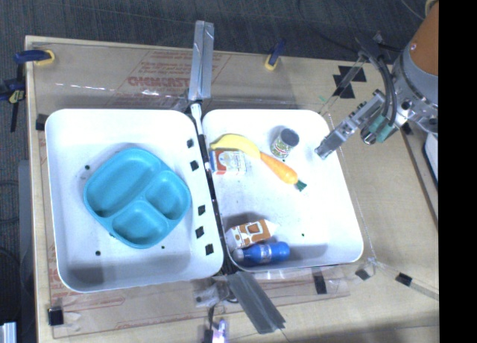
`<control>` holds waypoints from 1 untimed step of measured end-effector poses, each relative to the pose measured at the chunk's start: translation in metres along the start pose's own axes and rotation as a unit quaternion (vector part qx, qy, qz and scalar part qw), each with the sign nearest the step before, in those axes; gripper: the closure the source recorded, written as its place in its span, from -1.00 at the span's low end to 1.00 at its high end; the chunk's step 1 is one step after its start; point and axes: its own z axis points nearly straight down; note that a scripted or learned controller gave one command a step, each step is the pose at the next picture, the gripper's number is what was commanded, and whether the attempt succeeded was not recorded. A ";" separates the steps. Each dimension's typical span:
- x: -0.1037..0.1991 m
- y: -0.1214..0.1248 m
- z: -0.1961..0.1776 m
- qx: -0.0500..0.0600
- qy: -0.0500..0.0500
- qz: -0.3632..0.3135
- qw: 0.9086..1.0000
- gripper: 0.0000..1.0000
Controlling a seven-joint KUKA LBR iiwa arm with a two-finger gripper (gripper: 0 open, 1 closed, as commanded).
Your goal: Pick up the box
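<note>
The box [248,233] is small, orange and white, lying tilted against a blue bottle [266,252]. The gripper [326,148] hovers well apart; its jaws cannot be told.

You are looking at a small white-and-orange printed carton box [248,233], lying flat near the front wall of the right white bin, touching a blue bottle.

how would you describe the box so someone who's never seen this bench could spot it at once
Look in the right-hand white bin, at its near edge by the central divider. The box lies there, small, orange and white, touching a blue bottle just in front of it. It is the one flat-sided carton, unlike the banana, carrot and can farther back.
</note>
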 end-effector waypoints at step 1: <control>0.000 0.002 -0.011 0.000 -0.001 -0.004 1.000 1.00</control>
